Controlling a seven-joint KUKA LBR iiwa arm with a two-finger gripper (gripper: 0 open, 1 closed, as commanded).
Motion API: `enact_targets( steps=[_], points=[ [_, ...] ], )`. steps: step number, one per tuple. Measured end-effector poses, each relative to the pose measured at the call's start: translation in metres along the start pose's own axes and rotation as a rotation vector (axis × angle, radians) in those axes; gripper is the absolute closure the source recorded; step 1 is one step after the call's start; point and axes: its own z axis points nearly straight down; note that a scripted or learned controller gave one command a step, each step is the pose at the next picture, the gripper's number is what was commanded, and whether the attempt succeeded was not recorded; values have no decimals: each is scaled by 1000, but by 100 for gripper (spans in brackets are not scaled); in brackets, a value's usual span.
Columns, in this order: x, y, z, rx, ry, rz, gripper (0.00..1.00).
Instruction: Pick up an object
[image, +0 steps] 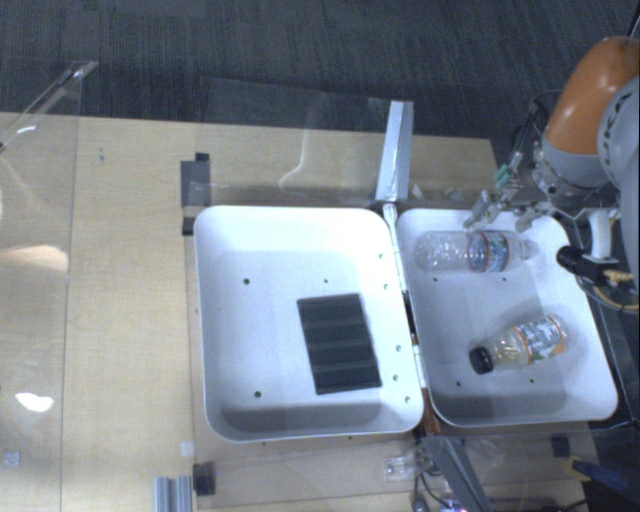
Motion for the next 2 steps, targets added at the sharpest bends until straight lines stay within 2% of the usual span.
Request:
enact_targets(
  steps=[1, 2],
  points=[
    [-45, 8, 102, 0, 0, 31, 0],
    [-57, -4, 96, 2, 0, 11, 0]
  ],
)
